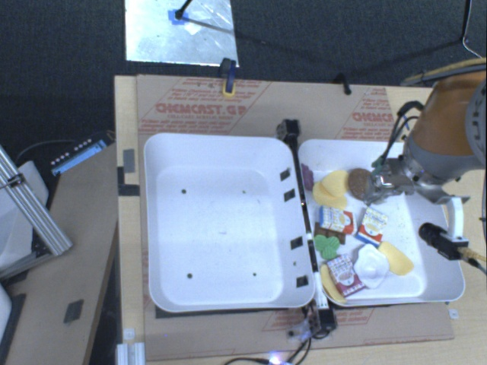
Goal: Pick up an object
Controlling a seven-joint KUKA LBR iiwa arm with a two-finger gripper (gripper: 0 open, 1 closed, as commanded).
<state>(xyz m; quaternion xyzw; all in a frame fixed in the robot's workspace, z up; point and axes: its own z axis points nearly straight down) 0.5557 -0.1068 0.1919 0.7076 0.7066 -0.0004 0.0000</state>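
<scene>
We see the gripper (378, 185) low over the right bin (441, 280), though we cannot tell its state, with a brown round piece (358, 180) touching its left side and the yellow piece (332, 189) just beyond, other toys nearer us.
</scene>
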